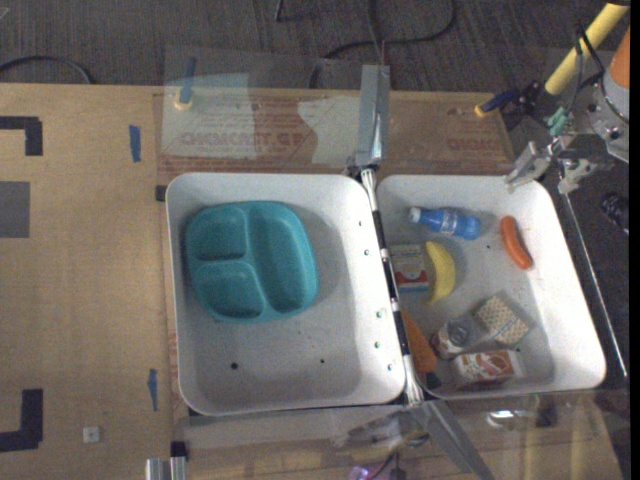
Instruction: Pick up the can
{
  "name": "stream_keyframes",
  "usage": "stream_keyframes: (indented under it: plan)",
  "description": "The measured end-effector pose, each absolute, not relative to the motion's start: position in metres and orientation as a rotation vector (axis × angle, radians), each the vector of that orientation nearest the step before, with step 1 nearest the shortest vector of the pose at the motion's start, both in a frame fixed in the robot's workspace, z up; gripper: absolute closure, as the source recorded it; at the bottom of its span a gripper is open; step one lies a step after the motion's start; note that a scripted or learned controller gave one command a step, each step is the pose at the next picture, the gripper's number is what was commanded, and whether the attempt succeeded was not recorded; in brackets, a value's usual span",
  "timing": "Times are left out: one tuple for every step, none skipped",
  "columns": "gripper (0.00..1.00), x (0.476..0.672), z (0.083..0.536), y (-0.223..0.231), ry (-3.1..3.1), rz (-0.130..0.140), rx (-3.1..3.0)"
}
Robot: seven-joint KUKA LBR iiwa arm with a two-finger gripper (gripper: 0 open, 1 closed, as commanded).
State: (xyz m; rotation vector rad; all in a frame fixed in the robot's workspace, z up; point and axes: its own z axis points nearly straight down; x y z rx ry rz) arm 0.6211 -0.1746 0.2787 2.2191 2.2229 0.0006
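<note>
Two shallow white plastic bins sit here, the left (200, 368) and the right (575, 318) both smooth with a dull sheen. A teal divided plastic plate (250, 260), matt, rests in the left one. Over on the right, a small silver-topped metal can (455, 336) glints, a clear blue plastic bottle (447, 222) shines, and a smooth yellow banana (441, 271) looks waxy. The tan wooden bench (80, 298) looks flat and matt.

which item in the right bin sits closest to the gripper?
The orange hot dog, by the right bin's far right wall, lies nearest the gripper. The blue bottle sits further left.
</note>
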Motion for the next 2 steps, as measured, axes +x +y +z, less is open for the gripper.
stream_keyframes:
  plan:
    - [0.00, 0.550, 0.135, -0.183, 2.281, 0.001, 2.160]
    - [0.00, 0.527, 0.088, -0.163, 2.229, 0.007, 2.202]
